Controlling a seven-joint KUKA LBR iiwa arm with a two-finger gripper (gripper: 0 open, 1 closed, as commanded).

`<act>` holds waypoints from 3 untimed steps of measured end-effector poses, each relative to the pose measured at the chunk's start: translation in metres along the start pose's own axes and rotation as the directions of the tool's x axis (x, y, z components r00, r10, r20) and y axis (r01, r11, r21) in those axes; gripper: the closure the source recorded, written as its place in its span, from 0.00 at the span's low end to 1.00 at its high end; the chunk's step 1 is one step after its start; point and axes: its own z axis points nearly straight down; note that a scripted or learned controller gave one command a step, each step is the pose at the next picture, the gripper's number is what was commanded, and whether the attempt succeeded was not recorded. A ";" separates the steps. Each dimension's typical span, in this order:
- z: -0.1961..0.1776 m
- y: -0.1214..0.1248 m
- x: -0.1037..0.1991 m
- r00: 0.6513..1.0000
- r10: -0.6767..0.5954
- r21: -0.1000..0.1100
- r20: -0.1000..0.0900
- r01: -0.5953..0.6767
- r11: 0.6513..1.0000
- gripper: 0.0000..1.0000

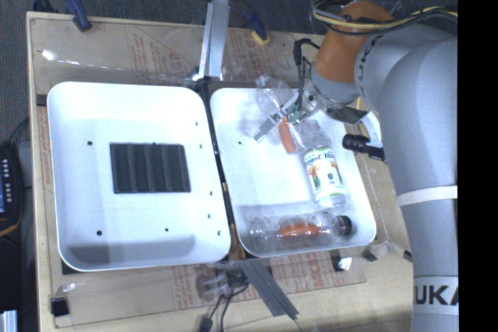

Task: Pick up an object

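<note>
Reaching in from the right, big grey arm (412,136) bent down over the right bin's (233,167) far corner, orange band (338,58) just above the wrist. Gripper (289,114) down among crinkly clear plastic (268,101), right by an orange marker-like thing (287,137). Can't tell what the fingers are doing, too cluttered there. Also in that bin: a clear bottle with a white label (324,173) lying beside the orange thing, another clear bottle (299,228) along the near wall. Left bin (78,113) with a dark ribbed block (150,167) in the middle.
</note>
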 end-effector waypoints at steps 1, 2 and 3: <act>-0.010 0.002 0.001 1.000 -0.006 0.001 0.000 0.006 1.000 1.00; -0.061 0.022 0.038 0.993 0.121 -0.001 0.000 -0.121 0.993 1.00; -0.069 0.023 0.042 0.869 0.495 0.002 -0.001 -0.495 0.869 1.00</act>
